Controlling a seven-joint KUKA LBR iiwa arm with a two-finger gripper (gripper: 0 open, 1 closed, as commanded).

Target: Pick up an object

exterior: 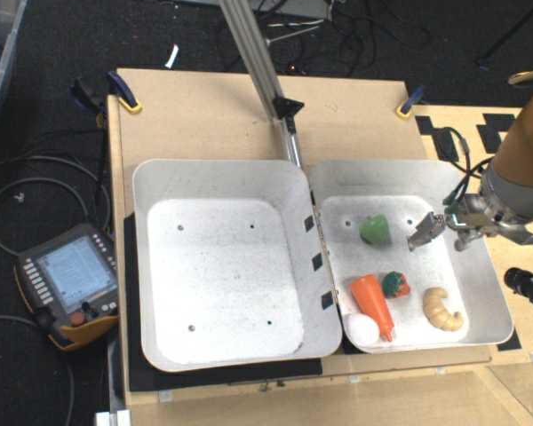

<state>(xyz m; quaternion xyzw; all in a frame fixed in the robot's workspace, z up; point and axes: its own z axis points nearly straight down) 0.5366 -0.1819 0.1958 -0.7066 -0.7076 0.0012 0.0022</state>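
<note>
The right bin [489, 282] holds several small items. A green lump [374, 229] lies near its middle, and an orange carrot [372, 302] points toward the front, with a white ball [363, 329] at its lower end. A small red and green piece [393, 283] sits beside the carrot. A tan croissant [442, 309] lies at the front right. My gripper [442, 235] hovers over the bin's right part, to the right of the green lump and apart from it. Its fingers [424, 232] are spread open with nothing between them.
The left bin [151, 238] sits beside the right one, and their rims meet at the centre. A slanted metal pole [258, 60] rises from the back of the bench. A teach pendant [67, 278] lies on the floor to the left.
</note>
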